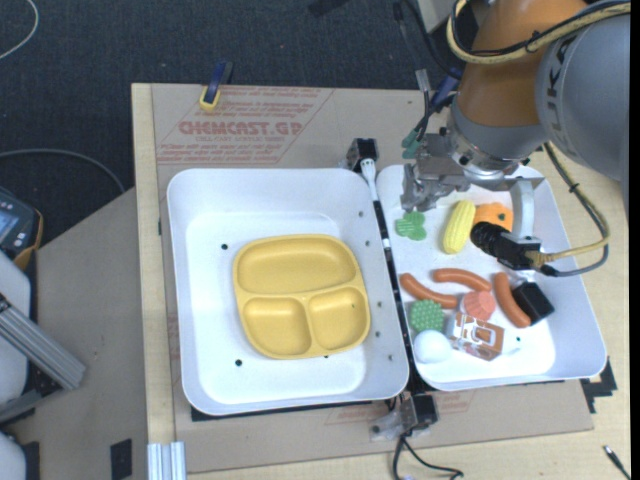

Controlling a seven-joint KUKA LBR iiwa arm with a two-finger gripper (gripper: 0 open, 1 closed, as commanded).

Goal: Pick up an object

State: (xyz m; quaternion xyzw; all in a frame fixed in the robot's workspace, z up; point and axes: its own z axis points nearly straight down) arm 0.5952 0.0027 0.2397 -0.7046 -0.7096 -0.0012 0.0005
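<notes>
1. Orange band and grey casing of the arm (pixel 520 58) stood highest and closest to my lens, reaching in from the right over the far end of the right bin (pixel 578 340).
2. Below it, the gripper (pixel 422 196) hung just over a small green leafy piece (pixel 410 228) in that bin's far left corner, beside the divider. I could not tell whether the gripper was open or closed, and I saw nothing held in it.
3. That green piece was too small and ragged for me to read a long axis.
4. Just beside it to the right lay a yellow corn cob (pixel 458 225), its long axis running near to far, the far tip leaning slightly right. An orange piece (pixel 493 214) sat just behind the cob.
5. Nearer me, two red-orange sausages (pixel 447 277) lay close together, roughly left to right across the bin. A third sausage (pixel 510 301) ran on a diagonal, touching a black block (pixel 536 301).
6. At the near end sat a round green item (pixel 427 315), a white egg shape (pixel 432 346) and a clear item with red (pixel 478 334), all bunched together.
7. Across the divider, the left bin (pixel 190 208) held a yellow divided plate (pixel 300 295), lying flat near its middle.
8. Both bins rested on a cardboard sheet (pixel 240 123) printed in red, with a blue and yellow clamp (pixel 212 88) at its far edge.
</notes>
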